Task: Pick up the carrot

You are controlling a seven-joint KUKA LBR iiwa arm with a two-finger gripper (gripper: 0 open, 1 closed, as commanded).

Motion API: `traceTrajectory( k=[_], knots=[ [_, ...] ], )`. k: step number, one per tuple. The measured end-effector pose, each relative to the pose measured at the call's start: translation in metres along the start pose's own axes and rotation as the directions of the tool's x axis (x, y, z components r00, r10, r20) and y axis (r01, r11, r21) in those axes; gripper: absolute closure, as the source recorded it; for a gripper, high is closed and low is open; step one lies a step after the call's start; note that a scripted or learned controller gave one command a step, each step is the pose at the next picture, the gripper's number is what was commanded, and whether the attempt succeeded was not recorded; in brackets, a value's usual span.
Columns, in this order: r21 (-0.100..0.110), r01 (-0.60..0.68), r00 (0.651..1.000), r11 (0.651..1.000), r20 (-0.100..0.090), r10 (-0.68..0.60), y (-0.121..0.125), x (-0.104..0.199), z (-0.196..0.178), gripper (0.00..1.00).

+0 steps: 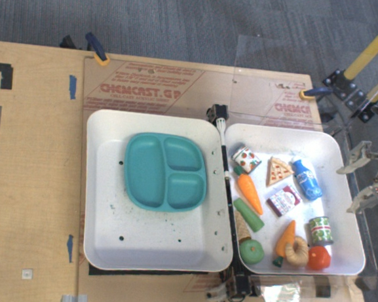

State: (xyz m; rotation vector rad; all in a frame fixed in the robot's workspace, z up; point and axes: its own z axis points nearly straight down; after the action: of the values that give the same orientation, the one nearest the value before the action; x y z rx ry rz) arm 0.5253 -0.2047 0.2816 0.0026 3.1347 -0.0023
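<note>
Lying in the right bin [347, 194] near its left wall, the carrot [250, 192] points its narrow tip down and to the right, with its leafy end up by a red-and-white box [246, 160]. A green cucumber [248, 213] lies just below it, touching or nearly so. A pizza slice [278, 171] and a purple packet [283, 201] sit close on its right. The left bin [100, 192] holds a teal divided plate [166, 173].

A pale grey, blurred form at the right bin's outer rim is probably the gripper [365, 179]. Whether it is released or clenched cannot be told from this view, and nothing is seen in its hold. It is well apart from the carrot, so the task appears not yet begun.

Risks from here:
- **Wrong target:** a second orange tapered piece [286, 237] lies lower in the same bin, beside a bagel [296, 252]. It is nearer the gripper.
- **Blocked descent:** the carrot is close to the bin wall and the cucumber, which may obstruct the approach or cause a double grasp.
- **Slipping:** the carrot's tapered, smooth body may slide out of a grip taken near the tip.
</note>
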Motion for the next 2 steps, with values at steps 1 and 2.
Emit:
traceTrajectory(
  k=[1,2],
  knots=[
    [-0.007,0.153,0.988,0.988,-0.008,-0.153,0.064,0.045,0.144,0.00],
    [-0.004,0.178,0.984,0.984,0.006,-0.178,0.145,0.007,0.094,0.00]
  ],
)
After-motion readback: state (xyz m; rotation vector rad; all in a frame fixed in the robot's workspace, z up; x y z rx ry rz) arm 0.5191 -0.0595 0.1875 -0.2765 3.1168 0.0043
